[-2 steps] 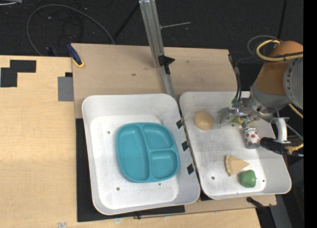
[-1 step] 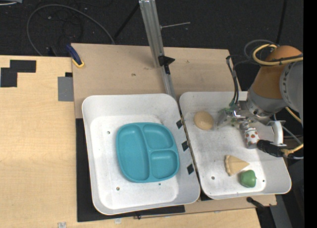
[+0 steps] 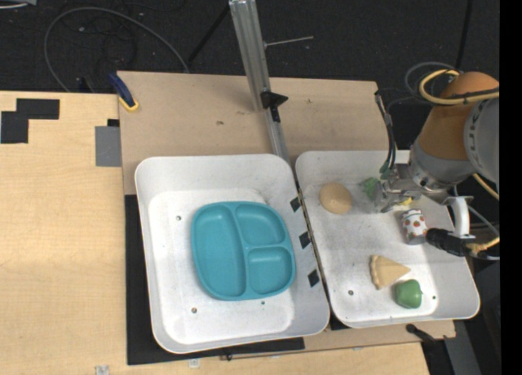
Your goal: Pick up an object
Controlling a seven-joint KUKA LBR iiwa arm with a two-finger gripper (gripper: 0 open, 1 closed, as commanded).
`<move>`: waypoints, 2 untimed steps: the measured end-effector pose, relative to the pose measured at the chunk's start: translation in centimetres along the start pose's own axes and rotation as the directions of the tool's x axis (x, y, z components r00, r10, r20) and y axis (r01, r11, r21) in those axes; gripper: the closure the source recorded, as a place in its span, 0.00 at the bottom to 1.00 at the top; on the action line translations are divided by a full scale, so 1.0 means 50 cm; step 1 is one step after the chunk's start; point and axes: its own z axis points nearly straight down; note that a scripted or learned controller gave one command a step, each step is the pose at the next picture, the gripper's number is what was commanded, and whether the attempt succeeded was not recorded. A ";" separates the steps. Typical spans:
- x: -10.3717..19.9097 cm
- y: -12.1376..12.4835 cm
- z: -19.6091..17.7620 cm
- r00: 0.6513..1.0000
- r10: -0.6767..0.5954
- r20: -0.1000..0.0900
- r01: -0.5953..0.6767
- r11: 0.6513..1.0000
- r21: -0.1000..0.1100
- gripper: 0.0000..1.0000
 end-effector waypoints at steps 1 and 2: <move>-0.006 0.009 -0.125 1.000 0.001 0.001 -0.001 1.000 -0.005 1.00; -0.002 0.008 -0.252 1.000 0.000 0.001 0.000 1.000 -0.006 1.00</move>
